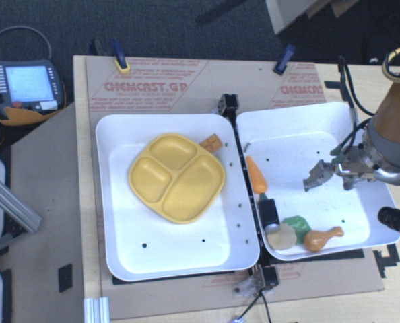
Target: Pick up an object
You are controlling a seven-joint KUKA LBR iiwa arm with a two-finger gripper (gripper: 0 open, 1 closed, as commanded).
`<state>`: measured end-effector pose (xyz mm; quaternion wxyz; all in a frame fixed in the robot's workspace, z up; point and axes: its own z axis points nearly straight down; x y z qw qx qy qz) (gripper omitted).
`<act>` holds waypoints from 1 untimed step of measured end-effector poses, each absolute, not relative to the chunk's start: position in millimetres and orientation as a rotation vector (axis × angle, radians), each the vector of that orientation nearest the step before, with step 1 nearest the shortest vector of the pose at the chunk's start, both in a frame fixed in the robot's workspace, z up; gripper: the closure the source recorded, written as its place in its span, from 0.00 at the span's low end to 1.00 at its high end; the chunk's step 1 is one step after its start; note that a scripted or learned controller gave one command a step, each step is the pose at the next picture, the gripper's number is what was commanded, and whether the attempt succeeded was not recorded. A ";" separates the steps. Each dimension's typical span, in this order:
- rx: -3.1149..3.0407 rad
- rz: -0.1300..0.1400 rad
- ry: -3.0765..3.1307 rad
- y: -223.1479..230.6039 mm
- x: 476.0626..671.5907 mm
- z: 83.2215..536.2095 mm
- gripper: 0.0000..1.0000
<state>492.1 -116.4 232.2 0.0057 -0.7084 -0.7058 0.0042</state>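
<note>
While the toys crowd the right bin's (301, 123) front-left corner, you've open floor mid-bin. Your gripper (319, 175) hovers there; I can't tell how its jaws stand.

Over at the far left sits a teach pendant (26, 89), its pale screen lit, with a black cable looping above it. The tabletop (186, 86) is covered by a brown board printed with red lettering, and two clamps pin its back edge: a blue-and-yellow one (120, 57) toward the left, a blue one (285, 58) toward the right. A black bracket (228, 103) stands at the back where the two bins meet. Lower left, a silver aluminium rail (10, 200) runs at a slant, and dark carpet (159, 12) stretches behind the tabletop.
</note>
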 end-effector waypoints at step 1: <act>-2.221 0.000 -2.222 -116.0 494.8 238.9 0.00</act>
